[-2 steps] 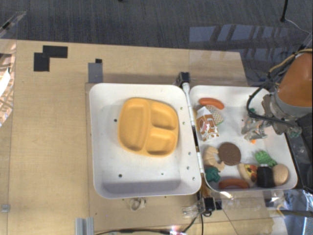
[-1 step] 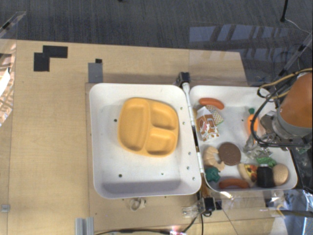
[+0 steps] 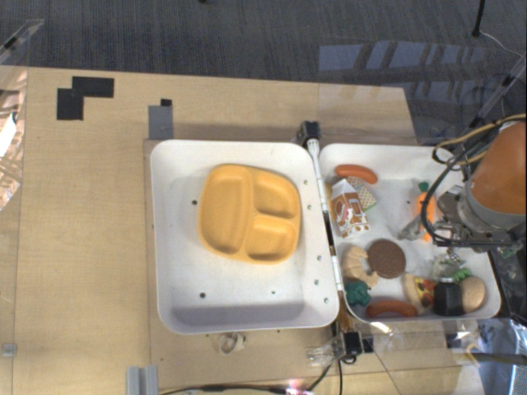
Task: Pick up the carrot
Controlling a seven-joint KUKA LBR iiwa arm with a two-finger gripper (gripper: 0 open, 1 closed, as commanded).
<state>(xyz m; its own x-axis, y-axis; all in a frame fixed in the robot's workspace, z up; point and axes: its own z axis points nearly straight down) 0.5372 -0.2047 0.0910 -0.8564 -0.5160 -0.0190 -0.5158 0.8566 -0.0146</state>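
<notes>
At three o'clock in the view, the arm (image 3: 502, 179) hangs over the right bin (image 3: 375, 153), its gripper (image 3: 449, 249) low near the bin's right wall; whether that pincer is released or clenched cannot be told. The carrot (image 3: 425, 206) shows as an orange sliver just at nine o'clock of the wrist, partly hidden behind it, and nothing confirms it is grasped. The arm probably sits here because the carrot lies close below. Around it the right bin is crowded: a sausage (image 3: 356, 173) at twelve o'clock, a small carton (image 3: 350, 208) beneath it, a brown disc (image 3: 385, 257) at centre, a green piece (image 3: 357, 291) and a second sausage (image 3: 392, 308) toward six o'clock. The left bin (image 3: 177, 220) holds a yellow divided tray (image 3: 249, 212), lying flat near its middle.
</notes>
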